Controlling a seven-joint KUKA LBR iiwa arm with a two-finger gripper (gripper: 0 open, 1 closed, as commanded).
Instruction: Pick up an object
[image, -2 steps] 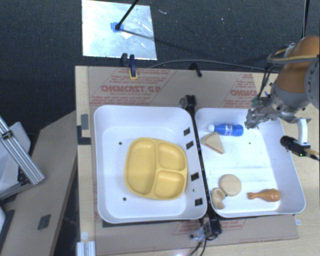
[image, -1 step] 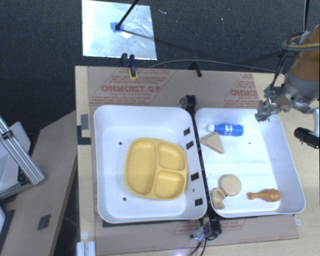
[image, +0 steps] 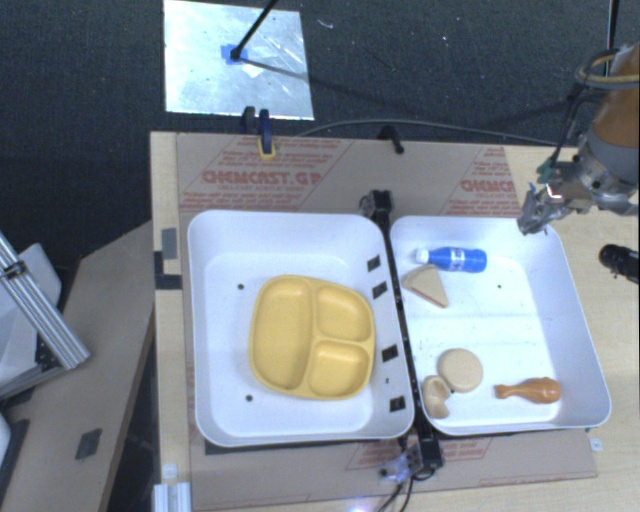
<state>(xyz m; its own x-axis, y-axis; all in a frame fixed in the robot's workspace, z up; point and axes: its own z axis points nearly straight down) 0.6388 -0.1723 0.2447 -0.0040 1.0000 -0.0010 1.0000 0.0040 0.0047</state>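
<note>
The right bin (image: 560, 300) holds a blue and white bottle (image: 455, 259) lying on its side near the back, a tan wedge like a sandwich slice (image: 427, 287) just below it, a round beige bun (image: 461, 369), a small beige piece (image: 436, 393) next to the bun, and a brown drumstick (image: 529, 390) at the front right. My gripper (image: 535, 213) hangs above the right bin's back right corner, apart from all of these, with nothing visible between its fingers.
The left bin (image: 215, 300) carries a yellow divided plate (image: 311, 336). A black divider with clips (image: 388, 300) runs between the bins. A clamp (image: 263, 130) sits at the bench's back edge. A metal frame (image: 40, 315) stands at the far left.
</note>
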